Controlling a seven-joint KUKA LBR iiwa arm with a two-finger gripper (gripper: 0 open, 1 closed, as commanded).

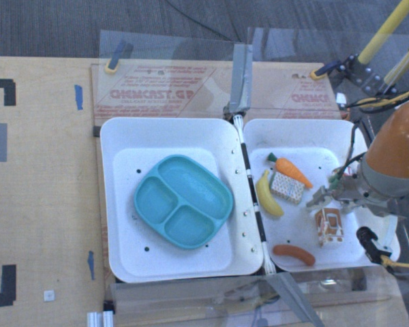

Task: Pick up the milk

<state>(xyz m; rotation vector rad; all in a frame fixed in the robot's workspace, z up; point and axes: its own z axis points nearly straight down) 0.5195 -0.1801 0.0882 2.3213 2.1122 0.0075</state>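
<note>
The milk [329,227] is a small white carton with orange-red print, lying in the right bin [322,142] near its front right corner. My gripper [334,201] hangs just behind and above the carton's far end, on the grey wrist under the orange band. It stands open, its grey fingers [319,197] spread apart and nothing held between them. The carton rests on the bin floor.
The right bin also holds a carrot [292,171], a banana [266,195], a speckled tan block [288,187] and a sausage [294,254]. A blue divided plate [183,201] lies in the left bin [116,182]. Cables and yellow struts crowd the far right.
</note>
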